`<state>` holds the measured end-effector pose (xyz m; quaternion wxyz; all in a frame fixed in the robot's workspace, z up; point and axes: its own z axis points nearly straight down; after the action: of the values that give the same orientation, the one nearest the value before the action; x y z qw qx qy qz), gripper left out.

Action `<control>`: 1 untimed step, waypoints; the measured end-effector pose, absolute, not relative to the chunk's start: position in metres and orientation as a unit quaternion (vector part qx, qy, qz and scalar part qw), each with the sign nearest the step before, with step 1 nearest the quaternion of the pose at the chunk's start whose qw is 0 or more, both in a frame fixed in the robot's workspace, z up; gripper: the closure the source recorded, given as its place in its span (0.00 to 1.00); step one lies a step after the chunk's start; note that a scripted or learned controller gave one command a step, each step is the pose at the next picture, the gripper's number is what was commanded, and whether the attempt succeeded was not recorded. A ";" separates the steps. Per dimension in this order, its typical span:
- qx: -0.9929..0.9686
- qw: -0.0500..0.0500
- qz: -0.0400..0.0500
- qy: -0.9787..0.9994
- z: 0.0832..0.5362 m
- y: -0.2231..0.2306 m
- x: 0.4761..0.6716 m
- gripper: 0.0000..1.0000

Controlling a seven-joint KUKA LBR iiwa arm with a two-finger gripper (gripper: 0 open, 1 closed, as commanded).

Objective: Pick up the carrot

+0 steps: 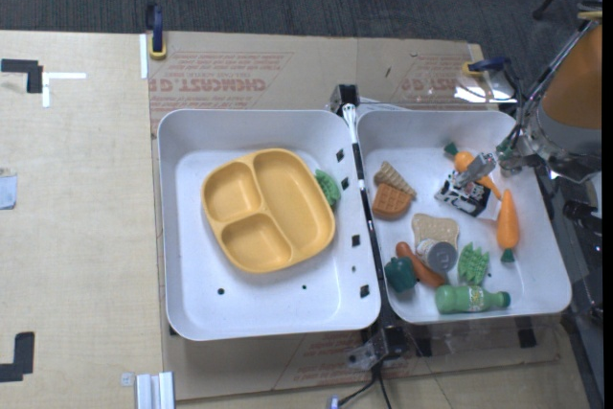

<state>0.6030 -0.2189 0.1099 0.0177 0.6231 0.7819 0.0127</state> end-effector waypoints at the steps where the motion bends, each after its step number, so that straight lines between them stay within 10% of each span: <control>1: 0.623 0.020 0.014 0.782 0.123 -0.219 0.606 1.00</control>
<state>0.6056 -0.2195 0.1232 0.0199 0.6231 0.7818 0.0143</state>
